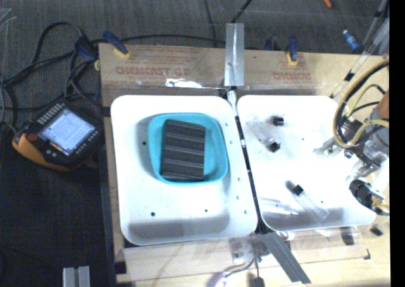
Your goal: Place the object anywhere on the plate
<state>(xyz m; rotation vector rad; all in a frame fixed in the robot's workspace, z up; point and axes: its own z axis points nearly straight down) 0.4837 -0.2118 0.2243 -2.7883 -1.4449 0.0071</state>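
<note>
Handling is looking straightforward for the dark ribbed block [184,150]: it is lying flat on the blue plate [217,153], which is sitting in the middle of the left bin [126,216], so by this layout the placing is looking already accomplished. The block is appearing stiff and probably fairly light, with ridges running across its top that should be lending some friction. I am judging its two long sides the best place to take hold, since the plate's raised rim is crowding the short ends. The tool [364,164] is hanging over the right edge of the right bin [316,105], well apart from the block, and whether it is spread or pressed together I cannot tell. Small black pieces [277,120] and a clear tube [307,197] are lying scattered in the right bin.
</note>
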